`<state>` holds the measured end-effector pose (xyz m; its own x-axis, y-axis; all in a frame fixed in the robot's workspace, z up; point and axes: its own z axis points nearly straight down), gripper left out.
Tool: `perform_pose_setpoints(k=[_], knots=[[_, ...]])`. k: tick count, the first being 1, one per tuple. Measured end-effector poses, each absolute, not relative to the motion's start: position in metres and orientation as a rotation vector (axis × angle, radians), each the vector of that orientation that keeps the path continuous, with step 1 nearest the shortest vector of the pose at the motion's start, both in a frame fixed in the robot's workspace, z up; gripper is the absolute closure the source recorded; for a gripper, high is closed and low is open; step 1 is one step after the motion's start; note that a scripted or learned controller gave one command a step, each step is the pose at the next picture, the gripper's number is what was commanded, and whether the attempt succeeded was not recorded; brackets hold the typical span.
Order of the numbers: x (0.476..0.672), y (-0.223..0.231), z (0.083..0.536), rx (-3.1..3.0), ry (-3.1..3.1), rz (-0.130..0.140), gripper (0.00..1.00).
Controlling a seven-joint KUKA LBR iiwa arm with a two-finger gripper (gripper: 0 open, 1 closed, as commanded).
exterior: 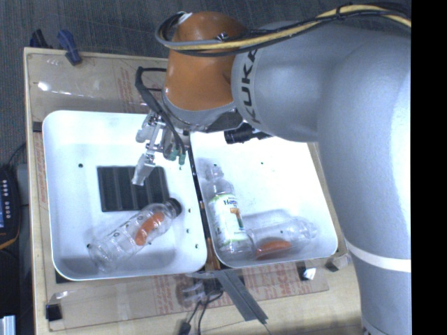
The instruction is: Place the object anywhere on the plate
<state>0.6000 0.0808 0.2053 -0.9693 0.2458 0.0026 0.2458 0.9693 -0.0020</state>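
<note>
Clear plastic bottle [136, 232] lay in the left bin [63, 187], below and slightly left of your gripper [155, 152], its long axis diagonal, cap toward the dark plate [115, 187]. Whether the gripper was parted, I could not tell.

The left bin [63, 187] has bare floor along its upper and left parts. A dark plate [119, 187] lies at its middle, and a clear bottle [136, 232] lies across the lower part. In the right bin [293, 166], two bottles [223, 218] [283, 234] crowd the lower half; the upper floor is bare.
</note>
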Motion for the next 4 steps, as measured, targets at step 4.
perform_pose_setpoints(k=[4], knots=[[0.532,0.115,0.182,-0.678,-3.064,0.003,0.00]])
